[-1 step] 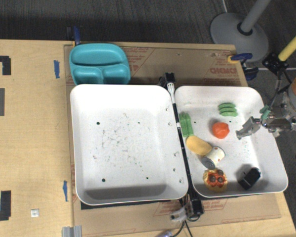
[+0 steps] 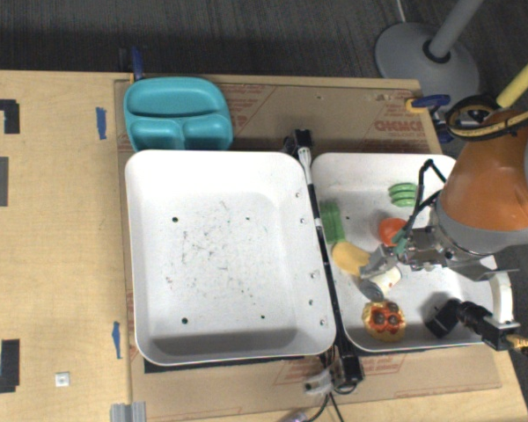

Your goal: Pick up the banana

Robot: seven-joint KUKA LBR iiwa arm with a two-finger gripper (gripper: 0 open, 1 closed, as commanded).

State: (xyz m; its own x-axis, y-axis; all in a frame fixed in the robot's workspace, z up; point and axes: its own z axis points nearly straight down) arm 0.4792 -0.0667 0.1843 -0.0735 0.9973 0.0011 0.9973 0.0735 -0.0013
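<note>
A broad bare floor is offered by the left bin (image 2: 220,253). Little room is left between the walls of the right bin (image 2: 361,178), which is crowded. One banana (image 2: 348,256) is seen in the right bin, near its left wall, just below one green block (image 2: 332,222). The gripper (image 2: 380,269) is held low just beside the banana's right end; whether anything is grasped cannot be told. One green ridged piece (image 2: 405,193), one orange-red piece (image 2: 392,229) and one yellow toy (image 2: 384,319) are also counted there.
</note>
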